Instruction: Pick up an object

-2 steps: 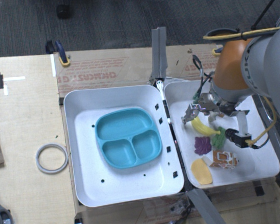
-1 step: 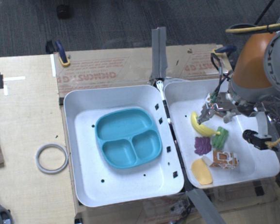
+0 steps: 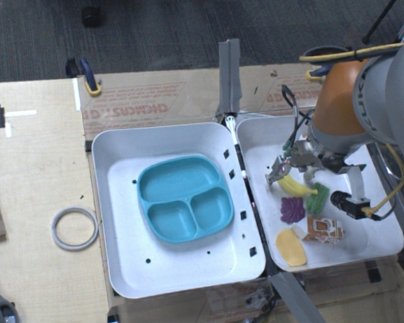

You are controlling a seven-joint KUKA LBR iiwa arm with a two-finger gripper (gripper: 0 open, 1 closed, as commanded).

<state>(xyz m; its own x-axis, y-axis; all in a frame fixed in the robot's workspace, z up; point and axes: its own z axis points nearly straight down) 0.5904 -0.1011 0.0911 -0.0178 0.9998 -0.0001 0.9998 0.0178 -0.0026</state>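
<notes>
Right now claw (image 3: 282, 173) hangs just upper-left of banana (image 3: 298, 186), which lies diagonally toward lower right; grip state unclear.

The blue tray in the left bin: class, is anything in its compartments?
Empty. The blue tray lies flat in the left bin, and all three compartments show only bare blue plastic.

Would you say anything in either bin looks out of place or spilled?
Nothing stands out. The blue divided tray lies flat in the left bin; the banana, purple grapes and small carton sit loosely in the right bin.
</notes>
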